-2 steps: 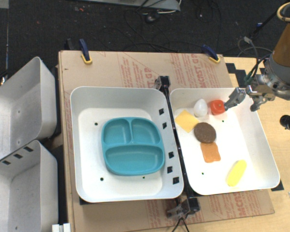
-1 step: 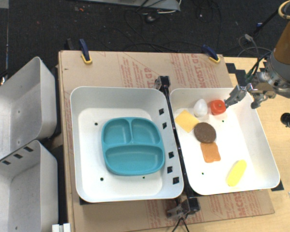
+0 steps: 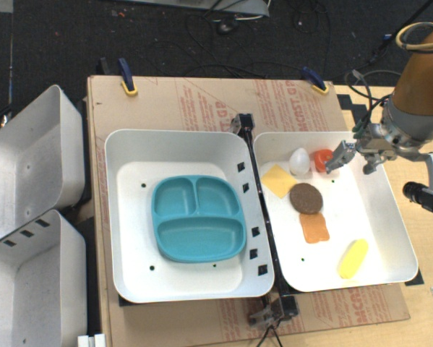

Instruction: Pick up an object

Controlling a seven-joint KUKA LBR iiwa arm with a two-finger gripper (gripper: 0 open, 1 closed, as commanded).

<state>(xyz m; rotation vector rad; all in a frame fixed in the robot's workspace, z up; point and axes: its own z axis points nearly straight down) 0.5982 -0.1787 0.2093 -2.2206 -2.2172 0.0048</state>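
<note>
The right bin (image 3: 389,215) holds several small items. A white egg-shaped piece (image 3: 298,162) and a red piece (image 3: 321,159) lie at its far left. Nearer are a yellow flat square (image 3: 278,181), a brown disc (image 3: 306,198), an orange flat piece (image 3: 314,228) and a yellow oblong piece (image 3: 353,259). My gripper (image 3: 355,160) hangs over the bin's far side, just right of the red piece. Its fingers (image 3: 337,157) are spread open with nothing between them, the left one close beside the red piece.
The left bin (image 3: 122,194) holds a teal divided plate (image 3: 199,217). A black clip strip (image 3: 254,194) runs between the two bins. Two spare white bins (image 3: 28,194) stand off the bench at the left. The arm's body (image 3: 418,85) rises at the right.
</note>
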